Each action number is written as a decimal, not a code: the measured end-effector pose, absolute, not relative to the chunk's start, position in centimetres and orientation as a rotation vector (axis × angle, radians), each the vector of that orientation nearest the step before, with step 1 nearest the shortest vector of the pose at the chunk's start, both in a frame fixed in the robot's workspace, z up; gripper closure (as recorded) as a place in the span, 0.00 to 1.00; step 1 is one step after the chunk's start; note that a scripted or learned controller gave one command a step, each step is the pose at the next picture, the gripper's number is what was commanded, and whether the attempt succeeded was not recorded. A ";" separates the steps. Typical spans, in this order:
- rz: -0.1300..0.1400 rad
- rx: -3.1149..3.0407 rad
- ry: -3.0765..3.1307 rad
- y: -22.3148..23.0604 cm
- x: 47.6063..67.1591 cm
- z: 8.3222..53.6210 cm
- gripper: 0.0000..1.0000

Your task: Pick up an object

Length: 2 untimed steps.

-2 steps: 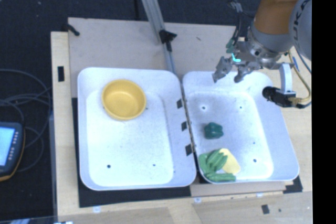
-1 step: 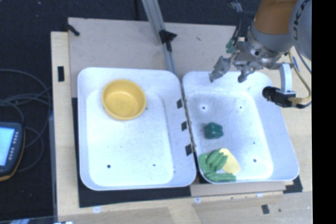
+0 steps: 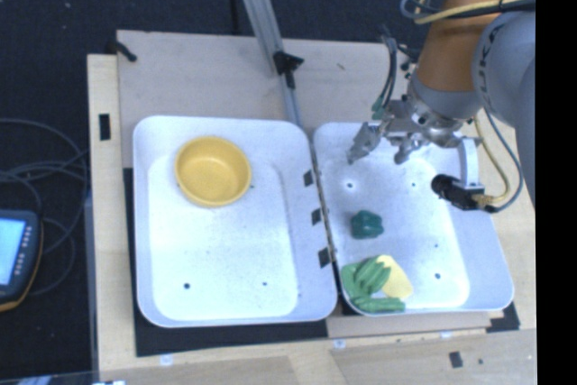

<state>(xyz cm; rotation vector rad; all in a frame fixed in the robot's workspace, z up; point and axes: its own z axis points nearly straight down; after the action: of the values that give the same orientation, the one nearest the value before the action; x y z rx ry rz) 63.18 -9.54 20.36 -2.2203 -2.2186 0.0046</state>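
A green and yellow toy [image 3: 376, 281] is seen at the right bin's [image 3: 469, 284] near edge, a dark green lump [image 3: 366, 224] beyond, under the pincer [image 3: 382, 149], spread wide and holding nothing.

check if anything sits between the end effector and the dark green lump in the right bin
Nothing visible does. The end effector hangs over the far end of the right bin, and only bare white floor lies between it and the dark green lump.
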 end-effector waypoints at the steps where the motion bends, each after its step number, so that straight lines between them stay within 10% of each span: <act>1: 0.004 -2.221 -2.219 -9.8 63.2 16.1 0.00; 2: 0.006 -2.221 -2.218 -10.4 62.6 10.1 0.00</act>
<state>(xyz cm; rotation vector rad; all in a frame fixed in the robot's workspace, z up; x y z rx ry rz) 62.64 -10.37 10.11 -2.2206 -2.2179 0.0055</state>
